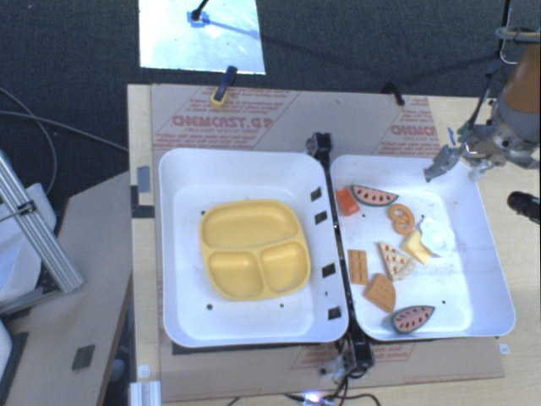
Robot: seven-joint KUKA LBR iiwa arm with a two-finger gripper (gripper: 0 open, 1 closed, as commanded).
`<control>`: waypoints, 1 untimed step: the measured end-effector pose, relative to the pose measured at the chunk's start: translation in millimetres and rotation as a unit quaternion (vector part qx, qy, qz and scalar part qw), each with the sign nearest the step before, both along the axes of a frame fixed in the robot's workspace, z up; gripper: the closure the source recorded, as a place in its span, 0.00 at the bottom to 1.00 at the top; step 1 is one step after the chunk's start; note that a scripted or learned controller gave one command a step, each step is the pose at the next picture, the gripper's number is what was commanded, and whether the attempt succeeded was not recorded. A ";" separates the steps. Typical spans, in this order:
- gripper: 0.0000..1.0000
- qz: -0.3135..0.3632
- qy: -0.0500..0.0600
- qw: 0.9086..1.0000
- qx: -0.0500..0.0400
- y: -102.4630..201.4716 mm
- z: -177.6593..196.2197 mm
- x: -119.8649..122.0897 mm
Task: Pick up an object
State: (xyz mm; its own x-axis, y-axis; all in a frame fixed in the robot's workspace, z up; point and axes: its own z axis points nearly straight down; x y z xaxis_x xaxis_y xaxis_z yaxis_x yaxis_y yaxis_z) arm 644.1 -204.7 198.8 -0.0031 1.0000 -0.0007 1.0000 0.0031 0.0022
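The right bin (486,252) holds several toy foods: a watermelon slice (374,195), a red piece (347,201), a pretzel (402,218), a white lump (438,237), a cheese wedge (414,248), a pizza slice (394,260), two tan crackers (357,266) (380,293) and a second watermelon slice (412,318). My gripper (459,166) hangs over the bin's far right corner, above and to the right of the first watermelon slice. It is open, with nothing between its fingers.
The left bin (182,193) carries a yellow divided plate (254,248). A black hinge strip (330,218) runs between the bins. Cardboard (254,117) lies under both. A metal frame (34,227) stands at the left.
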 end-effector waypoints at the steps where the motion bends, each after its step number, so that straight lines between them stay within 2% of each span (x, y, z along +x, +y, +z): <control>1: 0.00 0.002 0.005 1.000 0.002 50.1 -121.2 -18.8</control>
